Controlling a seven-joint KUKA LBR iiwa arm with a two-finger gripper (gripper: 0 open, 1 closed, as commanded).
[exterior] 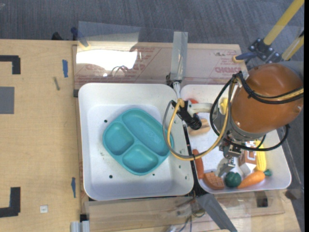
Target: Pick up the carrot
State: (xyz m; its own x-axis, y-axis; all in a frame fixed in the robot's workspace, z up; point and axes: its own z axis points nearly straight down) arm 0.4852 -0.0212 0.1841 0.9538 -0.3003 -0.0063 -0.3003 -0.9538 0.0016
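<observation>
The carrot point(252, 179) is orange and tapered, and it lies along the front edge of the right bin point(282, 180), its tip pointing right. My gripper point(226, 167) hangs under the orange-banded wrist point(263, 100), low over the bin's front part. It sits just left of the carrot, above a round green vegetable point(233, 179). The carrot rests on the bin floor, apart from the gripper. The arm's body hides much of the bin's middle.
A red sausage point(198, 164) and a brown waffle-like piece point(213, 181) lie left of the gripper. Yellow corn point(261, 160) sits behind the carrot. A bread-like item point(203, 125) lies further back. A teal divided plate point(137, 140) rests in the left bin point(91, 129). Cables point(176, 129) loop across the divider.
</observation>
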